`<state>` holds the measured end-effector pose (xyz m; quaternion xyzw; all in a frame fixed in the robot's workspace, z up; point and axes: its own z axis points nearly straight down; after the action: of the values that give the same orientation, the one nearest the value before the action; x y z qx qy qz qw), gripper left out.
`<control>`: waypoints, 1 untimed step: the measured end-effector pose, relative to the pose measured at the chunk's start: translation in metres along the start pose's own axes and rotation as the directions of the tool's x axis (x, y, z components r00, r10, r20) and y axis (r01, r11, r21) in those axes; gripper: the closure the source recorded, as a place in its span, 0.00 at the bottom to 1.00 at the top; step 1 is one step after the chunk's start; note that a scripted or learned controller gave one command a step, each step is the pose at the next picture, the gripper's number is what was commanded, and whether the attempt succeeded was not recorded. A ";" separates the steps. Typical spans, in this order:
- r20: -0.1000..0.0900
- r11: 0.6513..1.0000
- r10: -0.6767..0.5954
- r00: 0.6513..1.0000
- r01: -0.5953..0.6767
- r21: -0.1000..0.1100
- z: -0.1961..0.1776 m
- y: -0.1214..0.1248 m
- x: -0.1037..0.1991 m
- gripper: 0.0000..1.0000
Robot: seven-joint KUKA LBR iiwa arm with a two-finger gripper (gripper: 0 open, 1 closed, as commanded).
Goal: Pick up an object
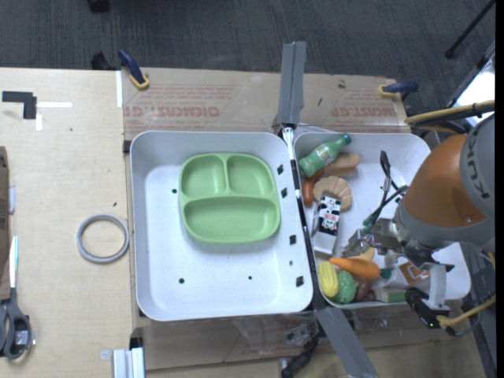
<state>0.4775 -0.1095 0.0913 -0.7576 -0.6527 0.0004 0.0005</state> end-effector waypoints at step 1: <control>0.000 1.000 0.005 1.000 -0.005 0.000 -0.009 0.000 -0.001 1.00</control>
<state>0.4779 -0.1101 0.0998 -0.7591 -0.6510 0.0004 0.0006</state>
